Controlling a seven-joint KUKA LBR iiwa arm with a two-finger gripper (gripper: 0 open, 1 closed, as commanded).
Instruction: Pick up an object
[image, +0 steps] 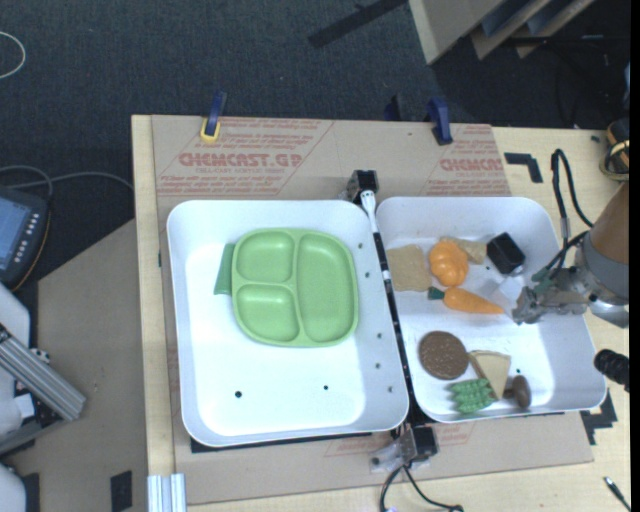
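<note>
Pincer (528, 308) hovers beside carrot (472, 301) (right bin (562, 362)), its opening impossible to tell.

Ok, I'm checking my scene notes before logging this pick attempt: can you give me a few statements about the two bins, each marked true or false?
1. The green plate lies in the bin on the view's left. True.
2. The gripper is over the bin on the view's right, close to the carrot. True.
3. The carrot lies on the green plate. False: it lies on the floor of the right-hand bin, and nothing lies on the plate.
4. The round brown cookie is in the same bin as the plate. False: it is in the right-hand bin, below the carrot in the view.
</note>
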